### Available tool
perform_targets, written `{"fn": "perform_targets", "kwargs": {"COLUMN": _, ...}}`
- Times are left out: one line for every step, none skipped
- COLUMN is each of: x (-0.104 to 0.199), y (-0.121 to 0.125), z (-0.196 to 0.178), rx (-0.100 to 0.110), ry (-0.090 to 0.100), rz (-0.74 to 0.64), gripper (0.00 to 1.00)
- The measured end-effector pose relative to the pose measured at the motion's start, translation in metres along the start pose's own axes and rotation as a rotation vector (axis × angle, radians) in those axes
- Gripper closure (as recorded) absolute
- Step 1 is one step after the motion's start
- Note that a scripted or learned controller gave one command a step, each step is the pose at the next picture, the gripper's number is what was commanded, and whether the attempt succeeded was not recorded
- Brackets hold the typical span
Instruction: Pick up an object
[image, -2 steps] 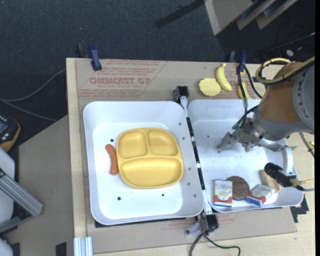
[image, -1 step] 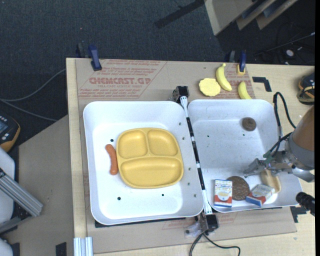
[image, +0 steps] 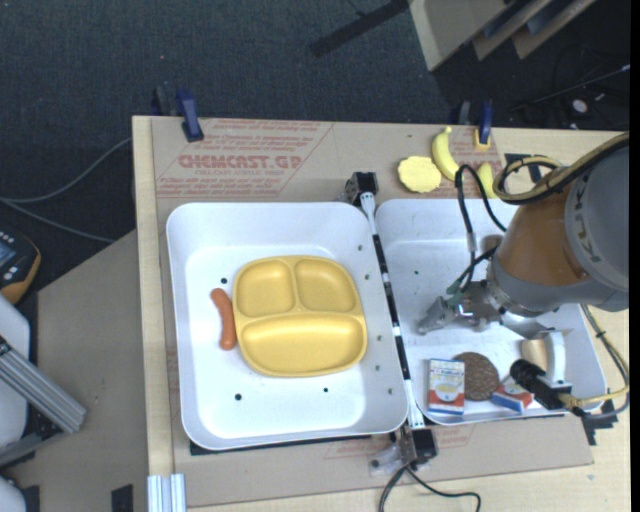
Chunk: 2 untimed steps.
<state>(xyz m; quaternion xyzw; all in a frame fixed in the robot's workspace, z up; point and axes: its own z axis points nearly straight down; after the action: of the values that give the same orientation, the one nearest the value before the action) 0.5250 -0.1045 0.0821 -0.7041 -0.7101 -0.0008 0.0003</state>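
Observation:
My gripper (image: 437, 317) is low in the right bin (image: 420, 245), near its left wall, with the grey and orange arm (image: 545, 250) above it. Just below it, in the bin's front part, lie a small white and yellow carton (image: 446, 386), a round brown patty (image: 480, 372) and a flat red and blue piece (image: 511, 402). The gripper is apart from all three, and nothing shows between its tips. In the left bin (image: 200, 400) a yellow divided plate (image: 298, 316) rests with an orange sausage (image: 225, 318) along its left side.
A banana (image: 442, 152) and a yellow lemon-like lump (image: 420, 174) lie on the bench behind the right bin. Blue clamps (image: 188, 113) hold the board's back edge. The ridge between the bins (image: 385, 300) runs just left of the gripper.

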Motion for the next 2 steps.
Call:
{"fn": "perform_targets", "kwargs": {"x": -0.059, "y": 0.083, "z": -0.004, "rx": -0.008, "ry": -0.007, "rz": 0.007, "gripper": 0.00}}
{"fn": "perform_targets", "kwargs": {"x": -0.081, "y": -0.020, "z": -0.002, "rx": 0.009, "ry": 0.000, "rz": 0.016, "gripper": 0.00}}
